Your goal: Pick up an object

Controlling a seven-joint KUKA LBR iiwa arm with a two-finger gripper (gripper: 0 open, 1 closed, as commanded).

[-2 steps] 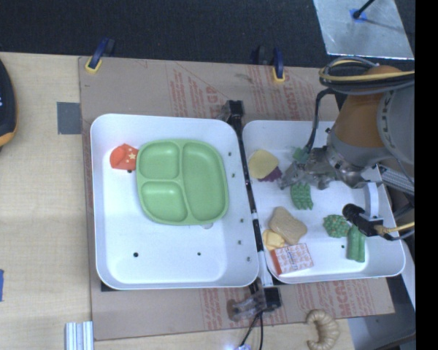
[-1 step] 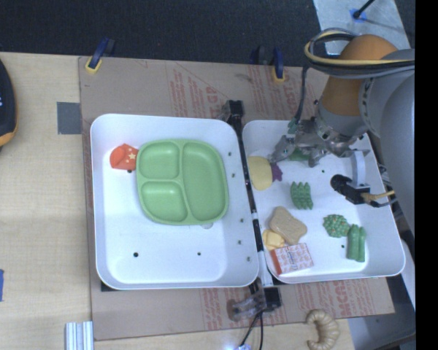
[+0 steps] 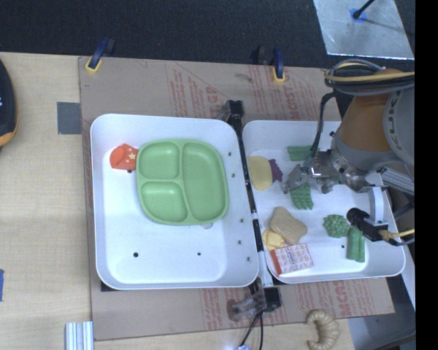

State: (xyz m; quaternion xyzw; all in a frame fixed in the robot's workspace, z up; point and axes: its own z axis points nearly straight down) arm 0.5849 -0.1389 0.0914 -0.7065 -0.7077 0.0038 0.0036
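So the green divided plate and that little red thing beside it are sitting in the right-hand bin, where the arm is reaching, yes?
Not quite. The camera view shows the green divided plate and the small red object beside it in the left bin. The arm is indeed over the right bin, its gripper down among the small items there.

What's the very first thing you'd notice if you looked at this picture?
The big light-green plastic plate with three compartments jumps out first, sitting in the left white bin with a small red toy at its upper-left edge. Next comes the grey robot arm with its orange band, whose tool sits low over a small dark-green toy in the right white bin.
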